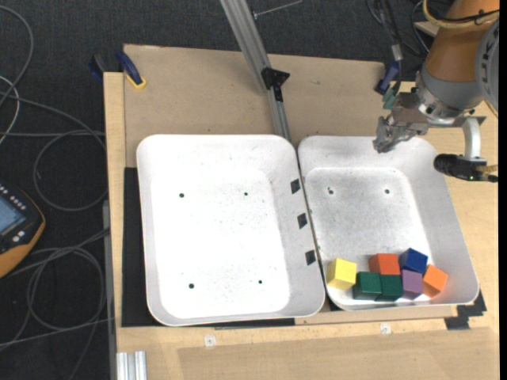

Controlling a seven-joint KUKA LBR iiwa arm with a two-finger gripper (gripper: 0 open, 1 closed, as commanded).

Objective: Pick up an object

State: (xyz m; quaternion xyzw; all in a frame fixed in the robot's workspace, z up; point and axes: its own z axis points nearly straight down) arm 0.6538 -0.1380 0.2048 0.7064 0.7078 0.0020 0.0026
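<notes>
white plastic bins sit side by side on a plywood worktop, the left bin and the right bin touching along their inner edges, where three small black clips line the seam.

all the blocks are bunched up at the near edge of the right bin. the yellow block is at the left end of the pile, a bit apart from the rest. next to it are two green blocks, with a red-orange block just behind them. a purple block sits right of the green ones, a blue block behind it, and an orange block at the far right end, tilted up against the bin wall.

the gripper is over the far rim of the right bin, well apart from the pile. nothing is between the fingers, and honestly can't tell if they're open or closed, they're just a dark blur at this angle. the grey arm with its orange band comes in from the upper right.

a slanted metal pole crosses the worktop behind the bins, and black cables loop over the dark floor on the left.
</notes>
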